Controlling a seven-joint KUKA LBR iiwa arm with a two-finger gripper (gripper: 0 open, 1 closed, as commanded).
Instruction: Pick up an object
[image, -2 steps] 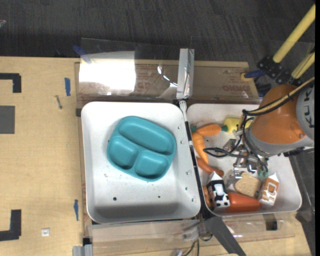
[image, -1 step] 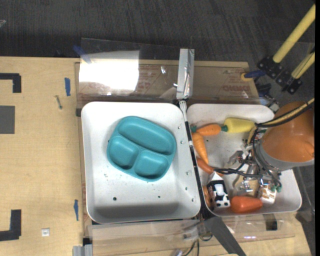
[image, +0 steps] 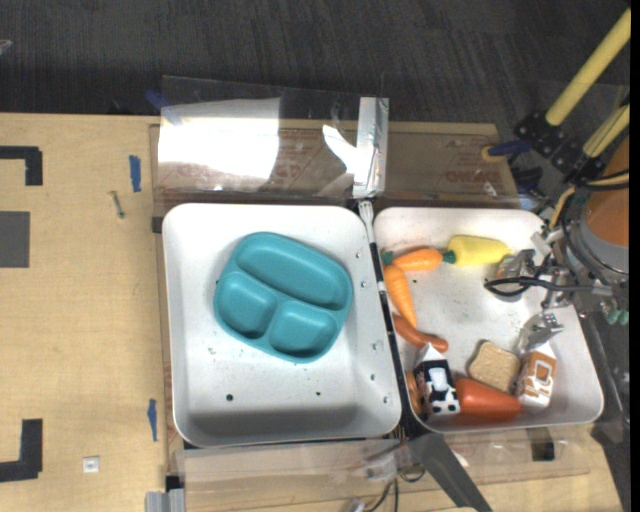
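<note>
Right bin (image: 590, 400), front edge: toy cow (image: 436, 388) touching red-orange sausage (image: 486, 400); toast slice (image: 493, 365), small carton (image: 538, 378) beside; carrots (image: 402, 290) and yellow piece (image: 477, 250) behind. Left bin (image: 190, 300): teal divided plate (image: 283, 295). Gripper (image: 535, 280) at right rim; jaws' spread cannot be told.

A smooth, matt teal plastic tray (image: 283, 295) lies in a glossy white plastic bin (image: 190, 330); the bench (image: 70, 300) looks like matt, pale wood.

Dark floor (image: 300, 40) beyond wooden bench (image: 70, 300)
</note>
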